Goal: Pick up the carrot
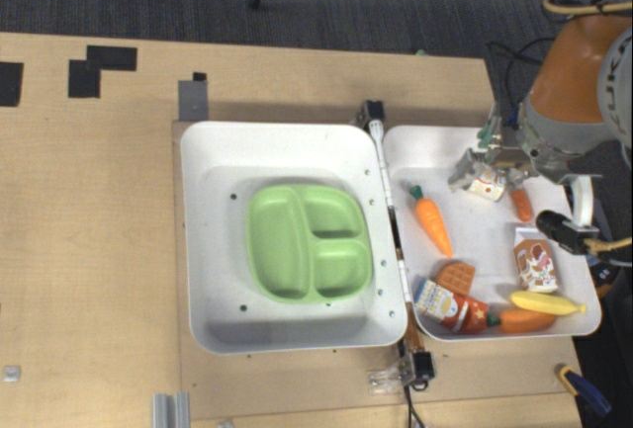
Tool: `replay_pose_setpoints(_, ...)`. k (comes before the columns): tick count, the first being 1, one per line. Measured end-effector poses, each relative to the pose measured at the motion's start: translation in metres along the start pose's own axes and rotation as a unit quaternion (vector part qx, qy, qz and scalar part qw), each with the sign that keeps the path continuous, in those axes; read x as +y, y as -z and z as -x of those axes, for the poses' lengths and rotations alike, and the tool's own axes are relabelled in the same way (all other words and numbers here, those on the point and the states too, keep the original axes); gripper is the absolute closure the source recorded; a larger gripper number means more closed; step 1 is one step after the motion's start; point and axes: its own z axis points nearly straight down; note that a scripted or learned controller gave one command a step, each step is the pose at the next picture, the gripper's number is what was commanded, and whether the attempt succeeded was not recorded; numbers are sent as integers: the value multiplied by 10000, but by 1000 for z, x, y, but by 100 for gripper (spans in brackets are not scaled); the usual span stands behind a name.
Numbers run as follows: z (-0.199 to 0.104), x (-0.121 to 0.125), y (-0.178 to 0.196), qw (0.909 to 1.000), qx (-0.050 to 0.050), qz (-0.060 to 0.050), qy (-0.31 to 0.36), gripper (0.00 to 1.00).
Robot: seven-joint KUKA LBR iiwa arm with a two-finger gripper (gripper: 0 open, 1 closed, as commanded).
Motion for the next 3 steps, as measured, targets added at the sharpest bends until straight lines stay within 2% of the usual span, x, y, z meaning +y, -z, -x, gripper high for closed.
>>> replay_pose_setpoints(1,-29,10,-99,10000,0,23,-7,0)
replay_pose_setpoints(2,-31,12,-88,10000,10,44,1,100)
replay_pose_setpoints(3,-76,58,-1,9812,1,0,-1928,100)
